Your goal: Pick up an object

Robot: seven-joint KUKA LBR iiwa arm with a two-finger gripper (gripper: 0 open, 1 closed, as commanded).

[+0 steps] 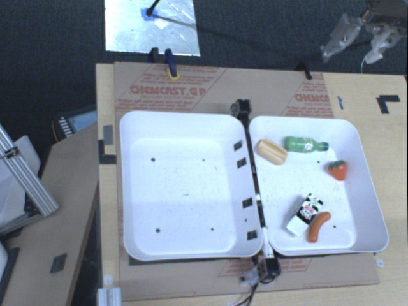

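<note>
A: Where's the gripper (360,40) right now?

B: Up past the far right corner of the bench (210,81), well apart from both bins. Its 2 fingers look spread, with nothing between them.

A: And the things to pick from?

B: All 5 sit in the right bin (370,190). A bread roll (271,152) lies near the far left corner, just beside a green bottle (306,145) lying on its side along the far edge. A strawberry (338,169) rests near the right edge. Toward the near edge, a small milk carton (304,216) touches a sausage (317,227). The left bin (137,190) carries nothing useful here.

A: So which would you go for?

B: I'd judge the strawberry or the roll safest: each has clear floor around it. The carton and sausage touch, so fingers could nudge 1 while closing on the other. Come down vertically, centred, fingers straddling the narrow side, and close only once low enough to grip below the widest part.
</note>
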